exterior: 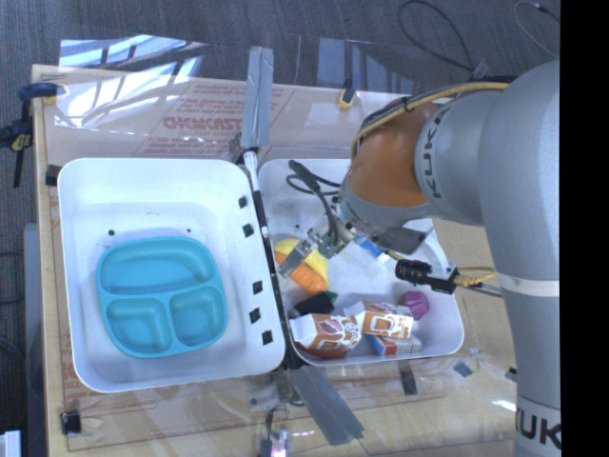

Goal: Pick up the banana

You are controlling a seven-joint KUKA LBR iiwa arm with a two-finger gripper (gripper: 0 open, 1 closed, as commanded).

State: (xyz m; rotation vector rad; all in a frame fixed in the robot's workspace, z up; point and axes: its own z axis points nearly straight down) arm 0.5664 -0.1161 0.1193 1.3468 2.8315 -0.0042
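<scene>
Closely, cartons [357,329] and carrot [306,276] crowd the banana [287,251].

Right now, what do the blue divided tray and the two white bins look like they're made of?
The blue tray looks like moulded plastic, matte to satin: even colour, rounded compartment ridges. The left bin and right bin also look like smooth white plastic, with soft rounded rims and a slight sheen, though coated metal can't be ruled out.
</scene>
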